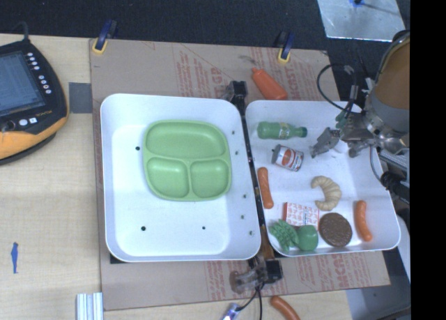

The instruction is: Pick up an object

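White bins sit side by side on brown cardboard (209, 67) atop the wooden desk (49, 207). Left bin (125, 235) holds a green divided plate (187, 160), nothing else. Right bin (380, 242) is crowded: green bottle (281, 130) lying flat near the top, small red/white can (286, 157) tipped just below it, croissant (327, 190) mid-bin, orange sausage (265, 187) along the left wall, another sausage (362, 219) at lower right, red-white packet (300, 212), broccoli (293, 235) and a brown round cookie (336, 229) along the bottom edge.

Hand (350, 141) is over the right bin's upper-right part, w/ the fingers (325, 143) spread apart and nothing btwn them. Closest items: can and bottle to its left, croissant below; none touching it as far as seen.

Outside the bins: a carrot (268, 84) on the cardboard above the right bin, another orange piece (286, 307) cut off at the bottom edge, blue/yellow clamps (103, 36), teach pendant (28, 99) at far left, partly cropped. Arm body (394, 78) is cut by the right edge. Black brackets (238, 91) btwn the bins are hard to make out.
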Motion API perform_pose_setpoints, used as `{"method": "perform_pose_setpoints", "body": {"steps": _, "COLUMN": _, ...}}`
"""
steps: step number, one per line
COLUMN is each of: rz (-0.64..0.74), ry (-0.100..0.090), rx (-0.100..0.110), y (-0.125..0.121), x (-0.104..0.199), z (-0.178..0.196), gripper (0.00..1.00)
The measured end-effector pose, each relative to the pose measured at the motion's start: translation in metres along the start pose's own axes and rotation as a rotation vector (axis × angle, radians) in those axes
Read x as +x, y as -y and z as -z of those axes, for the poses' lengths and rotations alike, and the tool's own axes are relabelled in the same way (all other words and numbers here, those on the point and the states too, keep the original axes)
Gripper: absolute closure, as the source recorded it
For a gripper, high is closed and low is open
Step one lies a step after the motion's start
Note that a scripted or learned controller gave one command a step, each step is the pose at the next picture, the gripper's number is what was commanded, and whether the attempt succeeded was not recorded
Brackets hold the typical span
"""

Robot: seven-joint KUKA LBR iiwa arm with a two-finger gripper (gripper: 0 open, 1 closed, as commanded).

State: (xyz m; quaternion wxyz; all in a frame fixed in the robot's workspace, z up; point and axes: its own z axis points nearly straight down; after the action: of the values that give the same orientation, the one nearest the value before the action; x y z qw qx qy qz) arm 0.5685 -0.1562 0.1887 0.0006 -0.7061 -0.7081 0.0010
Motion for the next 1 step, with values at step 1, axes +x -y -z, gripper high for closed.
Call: {"method": "perform_pose_setpoints", "body": {"steps": 1, "rz": 0.0, "ry": 0.003, "rx": -0.013, "y": -0.0444, "x": 0.0312, "z": -0.0699, "gripper": 0.0}}
